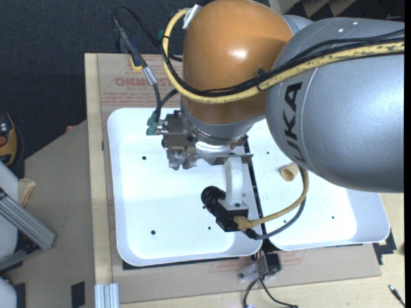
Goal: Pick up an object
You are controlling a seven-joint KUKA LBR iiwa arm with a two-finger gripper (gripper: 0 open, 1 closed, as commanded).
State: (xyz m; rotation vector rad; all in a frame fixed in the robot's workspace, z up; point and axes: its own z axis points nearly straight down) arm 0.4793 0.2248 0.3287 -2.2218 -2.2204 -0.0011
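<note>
Arm (340, 108): mine, grey, reaching in from the right.
Orange band (231, 50): topmost, facing the camera.
Gripper (180, 147): mine, hanging under it, pointed straight down.

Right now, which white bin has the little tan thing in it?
The bin on the view's right, under the grey arm: the tan piece lies near its inner wall. The end effector hangs over the other bin.

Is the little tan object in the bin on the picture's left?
No, the tan object lies in the right-hand bin.

The tan bench (104, 226) bears a left white bin (148, 194) beside a right white bin (331, 226).
</note>
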